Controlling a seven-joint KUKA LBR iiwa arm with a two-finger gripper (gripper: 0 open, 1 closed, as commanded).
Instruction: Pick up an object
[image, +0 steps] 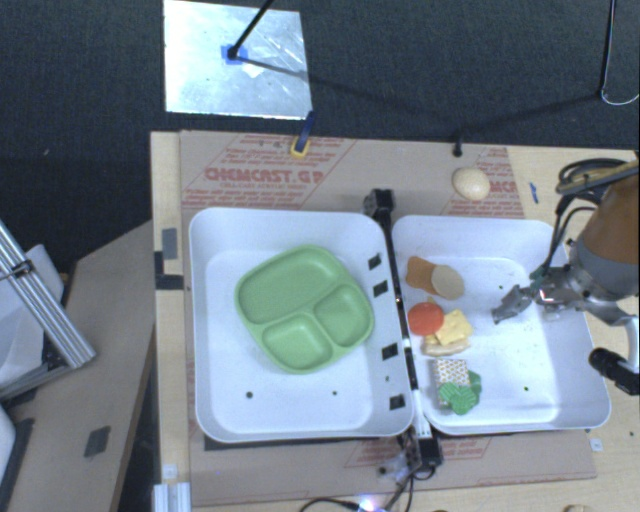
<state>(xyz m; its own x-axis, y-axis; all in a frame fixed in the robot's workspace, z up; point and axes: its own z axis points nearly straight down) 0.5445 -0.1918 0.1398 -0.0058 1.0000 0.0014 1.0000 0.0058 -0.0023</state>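
Left bin: green tray, stiff, wide; we judge it poor pick.

Right bin, left side: brown piece, red ball touching yellow piece, green toy below. We judge all light, rigid plastic; ball may roll, so pinch across middle.

Gripper: low over right bin's bare middle, right of ball, nothing between fingers; open or closed, we cannot tell. Arm reaches in from right, wrist angled left-down.
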